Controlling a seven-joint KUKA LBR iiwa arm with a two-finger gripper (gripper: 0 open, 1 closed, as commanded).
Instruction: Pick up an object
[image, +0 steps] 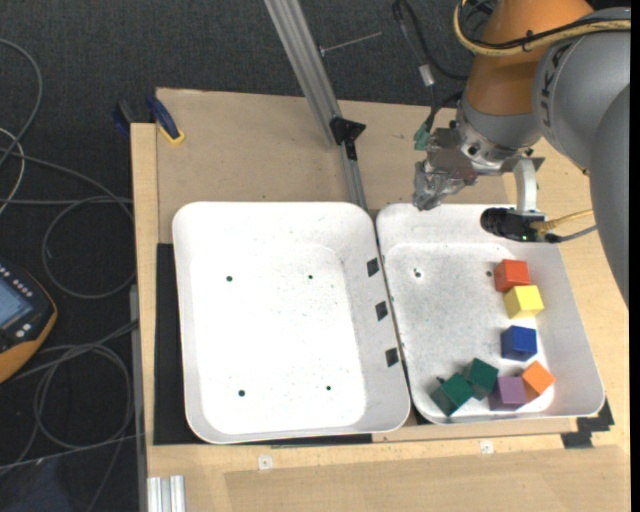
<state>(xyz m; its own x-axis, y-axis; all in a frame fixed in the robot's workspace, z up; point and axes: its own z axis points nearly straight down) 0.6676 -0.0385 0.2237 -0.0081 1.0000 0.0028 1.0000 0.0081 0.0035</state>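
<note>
My gripper (428, 196) hangs over the far left corner of the right bin (440, 300), with nothing visible between its fingers. Several blocks lie in this bin, well away from it. An orange-red block (512, 273) and a yellow block (523, 300) sit by the right wall. A blue block (518, 342) lies below them. Along the near edge are an orange block (538, 377), a purple block (510, 390) and two dark green blocks (468, 384).
The left bin (270, 320) stands beside the right one, joined by black clips (380, 310). A slanted metal bar (320, 90) crosses the bench behind the bins. Cables and a handheld device (20, 315) lie off the bench at the left.
</note>
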